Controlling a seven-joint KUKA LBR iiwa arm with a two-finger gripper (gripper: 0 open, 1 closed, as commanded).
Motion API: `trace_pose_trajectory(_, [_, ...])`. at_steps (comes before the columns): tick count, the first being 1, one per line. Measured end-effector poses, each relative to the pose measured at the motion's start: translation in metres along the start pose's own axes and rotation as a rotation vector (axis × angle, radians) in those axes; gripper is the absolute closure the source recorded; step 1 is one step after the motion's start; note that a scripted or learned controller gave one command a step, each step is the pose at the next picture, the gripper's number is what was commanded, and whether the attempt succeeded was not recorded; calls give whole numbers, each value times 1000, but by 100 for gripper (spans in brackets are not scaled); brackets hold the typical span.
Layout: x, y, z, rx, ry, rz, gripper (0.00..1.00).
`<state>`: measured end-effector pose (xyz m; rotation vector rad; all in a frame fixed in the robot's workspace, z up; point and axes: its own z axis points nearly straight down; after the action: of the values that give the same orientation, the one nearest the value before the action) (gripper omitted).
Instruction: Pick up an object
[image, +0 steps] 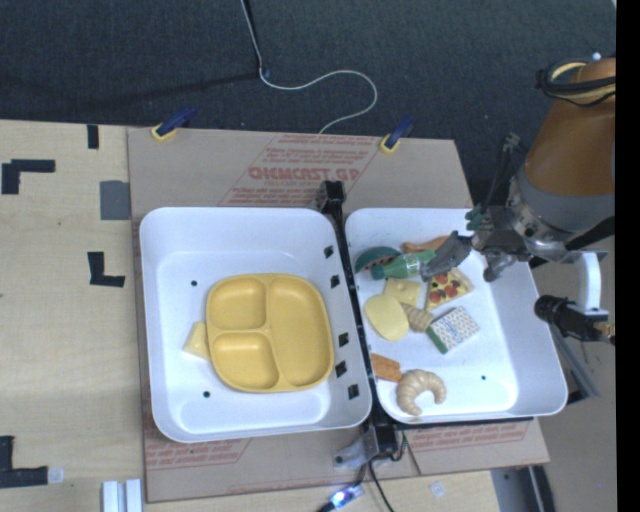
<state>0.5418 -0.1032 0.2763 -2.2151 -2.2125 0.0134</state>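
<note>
- Two shallow white bins are sitting side by side on a cardboard sheet, seen from above at a slant.
- The left bin is holding a yellow divided plate with three compartments; a pale yellow wedge is poking out from under the plate's left edge.
- The right bin is holding a cluster of toy food in its left half.
- A green piece is lying at the far left of that cluster, with a green bottle-like item just beside it on the right.
- A pale yellow rounded piece is resting near the bin's left wall, touching a small yellow block on its far side.
- A pizza slice is lying right of that block, and a small checkered packet is sitting just nearer than the slice.
- An orange strip and a croissant are lying at the near end of the bin, close together.
- The arm, grey with an orange section, is reaching in from the right.
- The gripper is hanging over the far part of the right bin, beside the pizza slice and the bottle-like item; its two dark fingers are looking spread apart, with nothing visibly pinched between them.
- A white cable is curling across the dark floor beyond the bench.
</note>
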Motion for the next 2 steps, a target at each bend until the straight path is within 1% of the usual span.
trace_pose_trajectory(1, [0,2,-6,-12,-1,-3,0])
trace_pose_trajectory(2, [3,11,42,-8,-2,-3,0])
